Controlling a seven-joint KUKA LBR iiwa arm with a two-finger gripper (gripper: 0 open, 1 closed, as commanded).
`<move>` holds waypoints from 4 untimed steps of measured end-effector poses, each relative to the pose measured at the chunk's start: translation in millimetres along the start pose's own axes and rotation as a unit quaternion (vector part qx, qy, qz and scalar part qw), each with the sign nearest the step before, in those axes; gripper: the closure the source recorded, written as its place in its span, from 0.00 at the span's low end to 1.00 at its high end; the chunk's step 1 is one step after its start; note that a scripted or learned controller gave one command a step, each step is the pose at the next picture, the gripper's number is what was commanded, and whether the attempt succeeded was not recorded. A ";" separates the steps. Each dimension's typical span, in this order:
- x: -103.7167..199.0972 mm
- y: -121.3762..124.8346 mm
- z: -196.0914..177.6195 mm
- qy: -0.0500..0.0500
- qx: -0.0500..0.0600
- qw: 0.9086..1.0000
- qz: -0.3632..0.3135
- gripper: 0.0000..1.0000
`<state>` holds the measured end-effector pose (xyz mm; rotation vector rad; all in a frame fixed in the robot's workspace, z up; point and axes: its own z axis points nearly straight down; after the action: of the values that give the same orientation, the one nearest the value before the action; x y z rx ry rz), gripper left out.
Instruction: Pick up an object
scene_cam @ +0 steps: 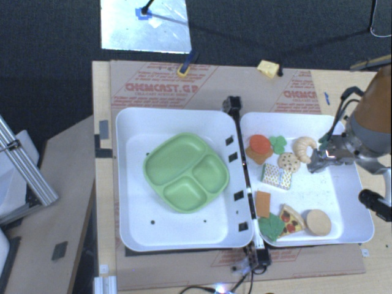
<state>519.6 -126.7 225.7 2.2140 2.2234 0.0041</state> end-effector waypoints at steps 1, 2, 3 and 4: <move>29.4 35.1 6.6 0.001 0.000 1.000 -0.002 1.00; 64.8 78.5 14.2 0.001 0.001 1.000 -0.002 1.00; 101.9 124.7 -4.6 0.001 -0.001 1.000 -0.002 1.00; 105.2 123.3 -2.3 0.000 0.001 1.000 0.000 1.00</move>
<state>642.5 -20.9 228.5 2.2143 2.2259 0.0024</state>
